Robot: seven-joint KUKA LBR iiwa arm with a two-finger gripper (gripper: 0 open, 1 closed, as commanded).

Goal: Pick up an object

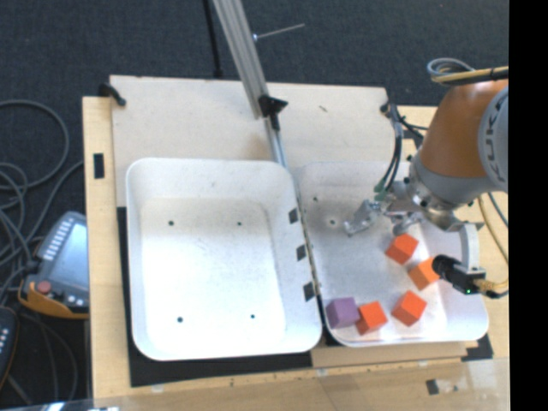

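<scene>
Both bins white: left bin (214,255), right bin (342,255). Four orange blocks (401,248) (422,273) (409,307) (372,317) toward right bin's near-right corner, one purple block (342,312). Arm grey, orange band (458,135). Bench (188,118) tan wood. Floor dark grey carpet (77,32).

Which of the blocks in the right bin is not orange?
The purple block, at the near left corner of the right bin. It touches one orange block; all four others are orange.
</scene>
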